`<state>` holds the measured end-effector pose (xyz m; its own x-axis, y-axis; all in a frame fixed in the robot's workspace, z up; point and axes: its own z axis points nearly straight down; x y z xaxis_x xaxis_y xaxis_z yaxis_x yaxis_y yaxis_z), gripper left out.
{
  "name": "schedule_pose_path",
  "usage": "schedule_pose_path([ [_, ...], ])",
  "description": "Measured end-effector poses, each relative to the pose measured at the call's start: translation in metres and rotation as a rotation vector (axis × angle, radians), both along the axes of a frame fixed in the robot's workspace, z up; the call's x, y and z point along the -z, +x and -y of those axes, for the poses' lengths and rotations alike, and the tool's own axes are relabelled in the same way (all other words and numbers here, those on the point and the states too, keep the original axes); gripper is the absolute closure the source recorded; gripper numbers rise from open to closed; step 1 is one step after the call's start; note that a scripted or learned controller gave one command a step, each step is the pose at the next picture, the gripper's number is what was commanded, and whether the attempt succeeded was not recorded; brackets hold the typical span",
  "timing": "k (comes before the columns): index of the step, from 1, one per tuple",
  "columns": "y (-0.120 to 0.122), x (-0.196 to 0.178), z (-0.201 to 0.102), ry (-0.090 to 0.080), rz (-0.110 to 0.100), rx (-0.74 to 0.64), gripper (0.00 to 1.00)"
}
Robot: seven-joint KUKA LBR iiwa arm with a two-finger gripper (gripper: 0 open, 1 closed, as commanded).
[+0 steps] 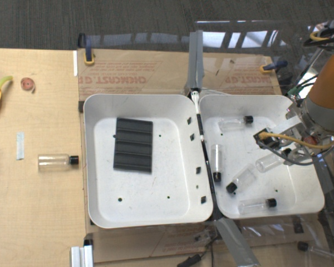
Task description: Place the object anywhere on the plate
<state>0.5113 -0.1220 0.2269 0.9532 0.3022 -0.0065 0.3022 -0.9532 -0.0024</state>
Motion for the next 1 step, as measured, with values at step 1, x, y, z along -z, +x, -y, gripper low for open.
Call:
schedule_pose_path([
  [1, 0.0563, -0.0683, 0.0428, -0.001, 0.002, 0.069, 1.0],
])
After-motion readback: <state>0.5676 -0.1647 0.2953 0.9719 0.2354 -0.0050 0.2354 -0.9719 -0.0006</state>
